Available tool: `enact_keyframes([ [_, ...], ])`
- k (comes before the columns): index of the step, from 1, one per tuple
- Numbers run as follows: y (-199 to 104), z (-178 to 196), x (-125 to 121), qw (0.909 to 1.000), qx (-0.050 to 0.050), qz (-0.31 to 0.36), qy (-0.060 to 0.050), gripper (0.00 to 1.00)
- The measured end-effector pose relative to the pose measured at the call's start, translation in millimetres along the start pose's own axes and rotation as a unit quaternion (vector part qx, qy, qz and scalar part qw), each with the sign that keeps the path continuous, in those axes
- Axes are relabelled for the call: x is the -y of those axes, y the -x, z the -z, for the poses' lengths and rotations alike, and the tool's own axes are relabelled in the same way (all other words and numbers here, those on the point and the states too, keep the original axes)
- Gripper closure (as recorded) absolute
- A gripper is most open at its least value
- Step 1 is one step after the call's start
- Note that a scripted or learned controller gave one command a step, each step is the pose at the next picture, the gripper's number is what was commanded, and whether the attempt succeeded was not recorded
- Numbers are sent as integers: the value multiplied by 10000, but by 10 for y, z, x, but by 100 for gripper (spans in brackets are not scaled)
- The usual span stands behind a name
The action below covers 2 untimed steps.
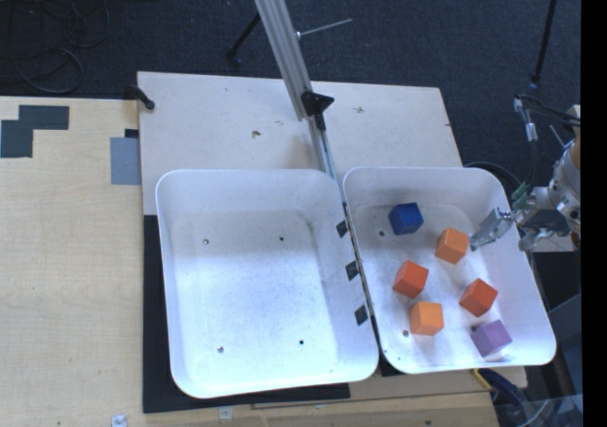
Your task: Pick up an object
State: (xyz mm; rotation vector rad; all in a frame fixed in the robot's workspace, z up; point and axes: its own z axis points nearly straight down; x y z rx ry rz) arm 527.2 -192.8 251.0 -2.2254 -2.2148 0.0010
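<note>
The right bin [474, 176] holds several small cubes. A blue cube [406, 218] lies toward the back, with an orange cube [452, 246] to its right. A red-orange cube [411, 279], a red cube [478, 297], another orange cube [427, 318] and a purple cube [491, 337] sit closer to the front. My gripper [510, 232] hangs over the bin's right rim, just right of the upper orange cube. It is open, with nothing between its fingers.
The left bin [251, 283] stands beside the right one, a divider with black clips [349, 269] between them. A slanted metal rail [285, 46] rises behind the bins. Dark floor with cables surrounds the bench.
</note>
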Motion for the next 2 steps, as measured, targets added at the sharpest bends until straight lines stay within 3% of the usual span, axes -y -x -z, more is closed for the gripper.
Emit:
enact_keyframes([
  [1,-230,-1231,-476,10000,3,35,-5,0],
  [2,-450,-1376,-828,9999,39,17,92,0],
])
